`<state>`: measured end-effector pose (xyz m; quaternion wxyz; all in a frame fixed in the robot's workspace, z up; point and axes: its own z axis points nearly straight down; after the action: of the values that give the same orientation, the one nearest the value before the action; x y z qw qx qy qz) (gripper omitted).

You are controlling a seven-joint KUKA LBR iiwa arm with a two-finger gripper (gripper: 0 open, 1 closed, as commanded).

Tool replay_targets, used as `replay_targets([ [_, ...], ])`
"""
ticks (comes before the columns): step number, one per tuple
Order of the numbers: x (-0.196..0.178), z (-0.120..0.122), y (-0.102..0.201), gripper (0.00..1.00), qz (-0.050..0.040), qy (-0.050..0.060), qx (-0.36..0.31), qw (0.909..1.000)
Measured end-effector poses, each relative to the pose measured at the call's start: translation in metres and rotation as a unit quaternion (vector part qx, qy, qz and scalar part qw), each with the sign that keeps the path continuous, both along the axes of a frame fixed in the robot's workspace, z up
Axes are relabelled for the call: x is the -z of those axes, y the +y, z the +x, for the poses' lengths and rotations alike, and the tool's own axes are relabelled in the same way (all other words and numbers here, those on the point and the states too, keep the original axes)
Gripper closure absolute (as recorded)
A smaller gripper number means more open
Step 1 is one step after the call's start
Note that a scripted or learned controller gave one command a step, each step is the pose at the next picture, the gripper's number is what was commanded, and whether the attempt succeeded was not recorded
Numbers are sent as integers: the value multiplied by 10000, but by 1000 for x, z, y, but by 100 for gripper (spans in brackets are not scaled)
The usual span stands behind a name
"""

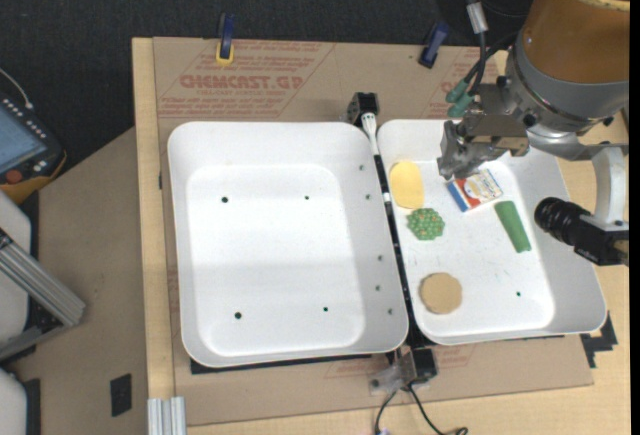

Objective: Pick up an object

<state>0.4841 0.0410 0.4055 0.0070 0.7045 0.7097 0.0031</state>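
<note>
Reaching in from the right, the big grey arm (575,43) with its orange band hangs over the right bin (560,318). Its gripper (455,163) points down near the top of that bin. I cannot tell how the gripper is set, because it is too dark and small to make out.

Just beside the gripper, a little to its right and lower, lies a small flat packet (478,189) that is red, white and blue. It looks very close to the gripper, maybe touching, but I cannot be sure.

To the left of the gripper sits a yellow blob (406,184), close to the wall between the bins. Below that is a green bumpy ball (426,223). Lower still lies a round tan cookie (441,293). A green stick (514,225) lies slanted on the right side of the bin.

The left bin (190,223) is white too. Both bins sit on a brown cardboard sheet (260,73).
</note>
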Motion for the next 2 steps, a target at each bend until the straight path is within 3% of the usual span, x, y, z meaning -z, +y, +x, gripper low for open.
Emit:
replay_targets([
  [1,-10,1,0,100,-3,-10,-6,10000],
  [2,-32,-5,45,100,34,49,16,10000],
])
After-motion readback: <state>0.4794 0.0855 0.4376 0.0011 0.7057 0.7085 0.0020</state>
